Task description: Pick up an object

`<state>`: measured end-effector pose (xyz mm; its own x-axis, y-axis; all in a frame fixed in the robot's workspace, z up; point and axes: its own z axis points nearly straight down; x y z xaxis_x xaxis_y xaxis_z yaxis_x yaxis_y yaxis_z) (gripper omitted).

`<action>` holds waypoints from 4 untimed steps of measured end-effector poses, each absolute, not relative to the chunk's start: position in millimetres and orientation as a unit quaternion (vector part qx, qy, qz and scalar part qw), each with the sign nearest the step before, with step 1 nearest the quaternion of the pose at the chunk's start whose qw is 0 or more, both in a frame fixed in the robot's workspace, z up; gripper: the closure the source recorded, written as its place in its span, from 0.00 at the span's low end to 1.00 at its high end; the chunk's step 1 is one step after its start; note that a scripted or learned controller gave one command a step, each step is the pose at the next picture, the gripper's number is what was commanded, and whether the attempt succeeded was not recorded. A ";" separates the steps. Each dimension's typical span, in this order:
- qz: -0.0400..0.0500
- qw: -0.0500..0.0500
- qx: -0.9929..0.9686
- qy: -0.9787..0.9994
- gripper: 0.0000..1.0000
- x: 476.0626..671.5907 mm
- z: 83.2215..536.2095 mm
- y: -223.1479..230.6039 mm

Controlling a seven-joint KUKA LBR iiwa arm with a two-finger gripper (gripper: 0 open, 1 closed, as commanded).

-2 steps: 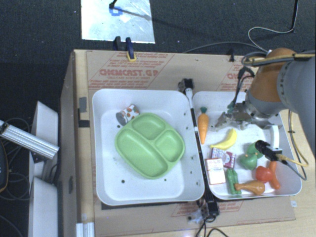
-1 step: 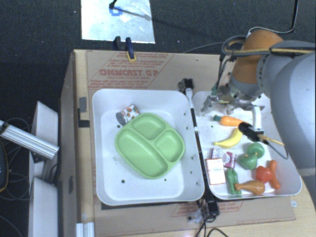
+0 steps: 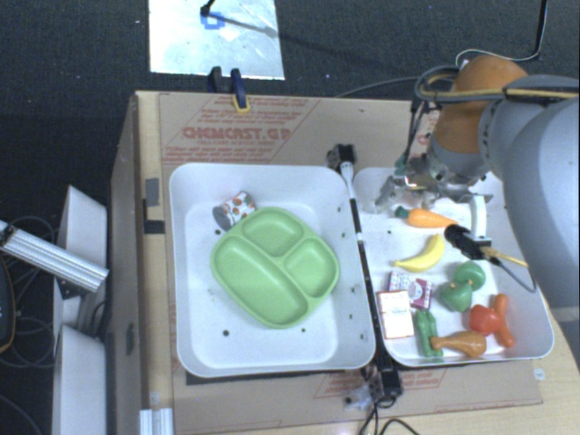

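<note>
The right bin (image 3: 540, 330) holds an orange carrot (image 3: 430, 217), a yellow banana (image 3: 424, 256), a green pepper (image 3: 464, 284), a red vegetable (image 3: 489, 320), a brown drumstick (image 3: 460, 341), a green pickle (image 3: 426, 332) and two small cartons (image 3: 396, 311). My gripper (image 3: 405, 191) hangs low over that bin's far left corner, just behind the carrot. The wrist hides how it stands, and I see nothing held in it.
The left bin (image 3: 195, 333) carries a green divided plate (image 3: 274, 265) and a small patterned cup (image 3: 234, 210) lying on its side at the back. The grey arm covers the right bin's far right corner. A clamp (image 3: 343, 157) sits between the bins at the back.
</note>
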<state>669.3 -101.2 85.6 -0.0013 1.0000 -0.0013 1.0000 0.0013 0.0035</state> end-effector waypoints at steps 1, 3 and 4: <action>0.002 0.003 0.705 0.709 1.00 670.4 96.9 -100.8; 0.000 0.001 0.707 0.707 0.00 669.1 85.2 -116.5; 0.001 0.002 0.707 0.707 0.00 669.3 85.5 -134.8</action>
